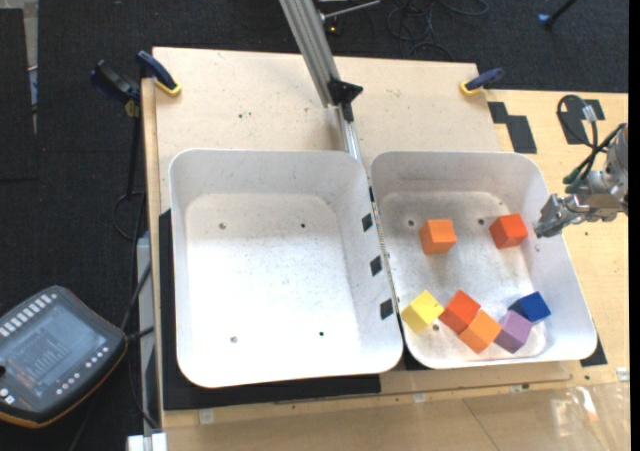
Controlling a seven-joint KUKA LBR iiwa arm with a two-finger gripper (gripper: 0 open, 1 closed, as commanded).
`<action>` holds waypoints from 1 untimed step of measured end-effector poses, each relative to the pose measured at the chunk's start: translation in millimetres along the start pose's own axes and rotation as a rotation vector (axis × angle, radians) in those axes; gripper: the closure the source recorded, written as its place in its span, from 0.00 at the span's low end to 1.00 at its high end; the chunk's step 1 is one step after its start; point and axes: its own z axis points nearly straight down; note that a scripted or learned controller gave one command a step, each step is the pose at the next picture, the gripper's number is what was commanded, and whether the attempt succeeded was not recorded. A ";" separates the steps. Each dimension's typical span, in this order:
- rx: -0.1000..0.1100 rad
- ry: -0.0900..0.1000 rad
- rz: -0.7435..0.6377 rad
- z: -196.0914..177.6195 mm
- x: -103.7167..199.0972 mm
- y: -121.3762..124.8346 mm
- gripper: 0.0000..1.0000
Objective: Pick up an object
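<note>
Several small cubes lie in the right bin (455, 171). An orange cube (438, 235) and a red-orange cube (509, 230) sit in its middle. Along its near wall cluster a yellow cube (422, 310), a red cube (461, 308), another orange cube (480, 330), a purple cube (514, 331) and a blue cube (531, 306). My gripper (551, 220) reaches in over the bin's right rim, just right of the red-orange cube and apart from it. It is small and seen side-on, and I see no object in it.
The left bin (190, 239) stands beside the right one, sharing a middle wall. A slanted metal pole (305, 24) rises from the back of the bench. Clamps mark the bench's back corners, and a teach pendant (50, 354) lies at lower left.
</note>
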 end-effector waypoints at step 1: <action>0.001 0.003 -0.007 -10.1 51.5 14.6 1.00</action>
